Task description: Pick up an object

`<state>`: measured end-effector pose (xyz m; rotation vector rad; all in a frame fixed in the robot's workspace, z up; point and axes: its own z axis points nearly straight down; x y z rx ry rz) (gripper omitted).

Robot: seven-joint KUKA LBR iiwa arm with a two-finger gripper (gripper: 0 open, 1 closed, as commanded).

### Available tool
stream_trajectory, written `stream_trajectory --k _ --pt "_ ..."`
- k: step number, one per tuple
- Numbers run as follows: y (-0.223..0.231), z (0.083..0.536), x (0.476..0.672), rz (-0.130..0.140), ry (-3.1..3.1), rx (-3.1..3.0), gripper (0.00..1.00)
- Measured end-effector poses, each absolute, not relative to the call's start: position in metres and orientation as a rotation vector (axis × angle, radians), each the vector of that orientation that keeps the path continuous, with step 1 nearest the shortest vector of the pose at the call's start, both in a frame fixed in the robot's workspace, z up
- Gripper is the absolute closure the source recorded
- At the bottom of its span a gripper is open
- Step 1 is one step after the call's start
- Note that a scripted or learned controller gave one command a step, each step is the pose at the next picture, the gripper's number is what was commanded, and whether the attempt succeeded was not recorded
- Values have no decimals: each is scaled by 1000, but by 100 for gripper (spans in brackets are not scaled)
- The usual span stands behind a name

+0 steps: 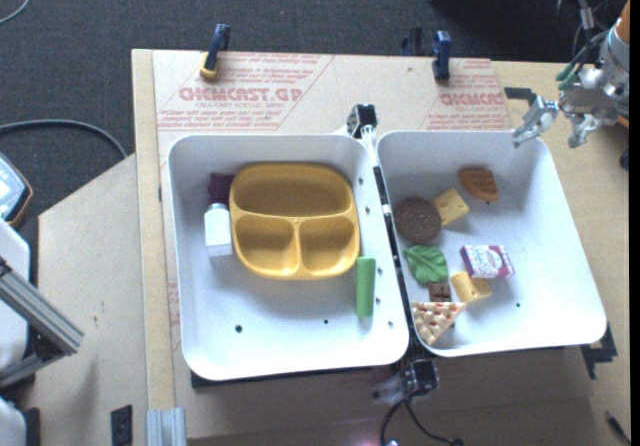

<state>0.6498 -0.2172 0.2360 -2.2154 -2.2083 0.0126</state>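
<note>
Hovering above the right bin's far right corner, the gripper has its fingers spread apart, holding nothing. Toy food lies below in that bin: a brown cookie, cheese wedge and pizza slice

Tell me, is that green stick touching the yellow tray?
Apart. The camera view shows a thin strip of white bin floor between the green stick and the yellow tray, though they lie close.

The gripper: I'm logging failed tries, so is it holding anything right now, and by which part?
Nothing is held. The gripper hangs above the right bin's far corner with nothing between its open jaws; the food items lie in the bin.
</note>
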Motion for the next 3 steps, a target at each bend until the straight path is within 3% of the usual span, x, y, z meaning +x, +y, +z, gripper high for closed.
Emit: stream_trajectory --k 1,3 --pt "-217 245 653 1 -2221 -2221 0" --pt "-214 122 646 4 -2219 -2216 0"
